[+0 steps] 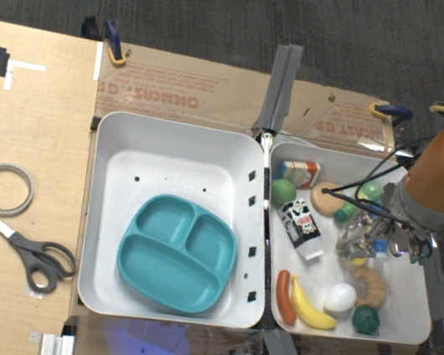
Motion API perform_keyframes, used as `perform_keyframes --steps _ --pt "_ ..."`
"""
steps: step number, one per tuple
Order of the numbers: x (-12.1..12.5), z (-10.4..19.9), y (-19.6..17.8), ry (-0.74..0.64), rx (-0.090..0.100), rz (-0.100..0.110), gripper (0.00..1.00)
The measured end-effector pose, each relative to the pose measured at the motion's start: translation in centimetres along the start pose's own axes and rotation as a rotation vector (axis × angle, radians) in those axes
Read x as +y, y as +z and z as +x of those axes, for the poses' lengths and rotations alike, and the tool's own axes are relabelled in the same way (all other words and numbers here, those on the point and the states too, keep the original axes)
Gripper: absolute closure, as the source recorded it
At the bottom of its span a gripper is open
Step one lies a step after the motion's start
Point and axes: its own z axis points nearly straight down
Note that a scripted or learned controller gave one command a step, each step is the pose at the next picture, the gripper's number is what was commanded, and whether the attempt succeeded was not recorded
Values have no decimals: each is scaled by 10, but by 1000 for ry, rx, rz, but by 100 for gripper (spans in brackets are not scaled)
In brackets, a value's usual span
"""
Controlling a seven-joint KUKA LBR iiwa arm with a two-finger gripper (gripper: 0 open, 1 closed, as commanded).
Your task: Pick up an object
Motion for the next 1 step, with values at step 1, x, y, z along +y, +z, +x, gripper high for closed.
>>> perform_keyframes --steps 1 --pt "0 0 0 0 -1 0 0"
